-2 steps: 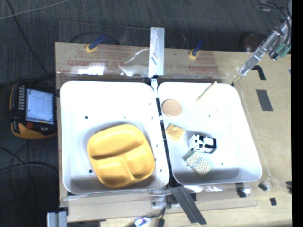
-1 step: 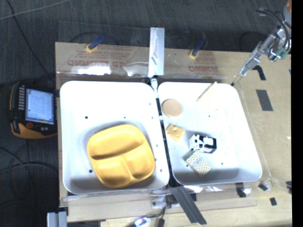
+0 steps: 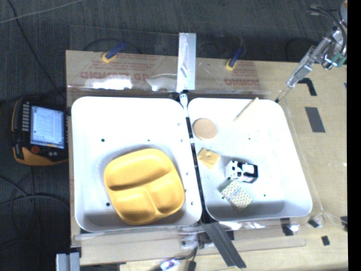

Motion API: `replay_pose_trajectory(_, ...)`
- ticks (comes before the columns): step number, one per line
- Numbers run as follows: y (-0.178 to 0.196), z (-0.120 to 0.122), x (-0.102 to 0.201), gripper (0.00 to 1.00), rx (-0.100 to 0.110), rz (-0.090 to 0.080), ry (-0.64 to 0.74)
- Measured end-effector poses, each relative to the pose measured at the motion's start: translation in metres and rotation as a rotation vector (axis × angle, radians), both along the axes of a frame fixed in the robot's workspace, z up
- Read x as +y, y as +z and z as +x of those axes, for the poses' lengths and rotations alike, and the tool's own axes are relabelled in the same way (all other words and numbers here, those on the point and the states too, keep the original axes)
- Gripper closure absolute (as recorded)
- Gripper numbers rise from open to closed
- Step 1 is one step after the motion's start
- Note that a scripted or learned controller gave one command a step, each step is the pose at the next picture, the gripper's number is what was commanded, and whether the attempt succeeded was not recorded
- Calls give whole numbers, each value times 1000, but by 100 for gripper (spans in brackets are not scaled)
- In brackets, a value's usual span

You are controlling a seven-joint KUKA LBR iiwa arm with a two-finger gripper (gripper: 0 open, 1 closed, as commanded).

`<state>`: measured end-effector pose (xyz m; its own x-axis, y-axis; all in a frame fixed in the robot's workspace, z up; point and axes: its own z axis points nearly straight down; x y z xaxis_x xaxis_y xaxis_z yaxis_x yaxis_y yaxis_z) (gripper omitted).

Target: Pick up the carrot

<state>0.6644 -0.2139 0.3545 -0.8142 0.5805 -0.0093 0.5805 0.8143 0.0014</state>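
**Q:** How far along is the pickup?

**A:** Not started, I'd judge. The claw point(image 3: 299, 75) hangs over the counter point(image 3: 327, 151), outside the right bin point(image 3: 293, 151), holding nothing.

**Q:** And the carrot?

**A:** The carrot point(image 3: 204, 129) lies well away from the claw, down and to its left, inside that bin (my best guess is the round orange-tan piece; I'm unsure).

**Q:** Anything hard to read?

**A:** The claw is small and partly cut off, so I cannot tell whether it is apart or together.

A tan wooden bench point(image 3: 316, 168) stands on dark carpet point(image 3: 34, 49) crossed by thin cables point(image 3: 67, 4).
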Motion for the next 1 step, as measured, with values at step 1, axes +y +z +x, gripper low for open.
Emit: replay_pose_trajectory(1,1,-14,-9,100,5,1,344)
